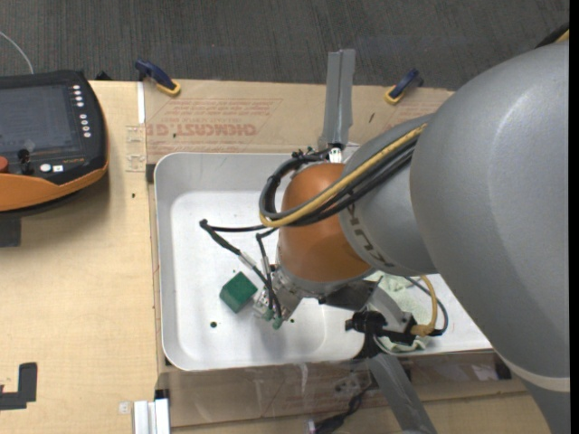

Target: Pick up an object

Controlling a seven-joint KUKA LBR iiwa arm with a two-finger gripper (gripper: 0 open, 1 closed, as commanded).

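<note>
A small green block (237, 291) lies on the floor of the left white bin (181, 242), toward its front. My gripper (273, 316) reaches down from under the orange wrist band (312, 229) and sits just right of the block, close to it or touching it. The arm's bulk hides most of the gripper.
The grey arm (488, 179) covers the right bin and much of the left bin's right half. Black cables (231, 238) loop over the bin floor behind the block. An orange and black teach pendant (45, 138) lies on the bench at the far left. Clamps (158, 77) hold the cardboard at the back.
</note>
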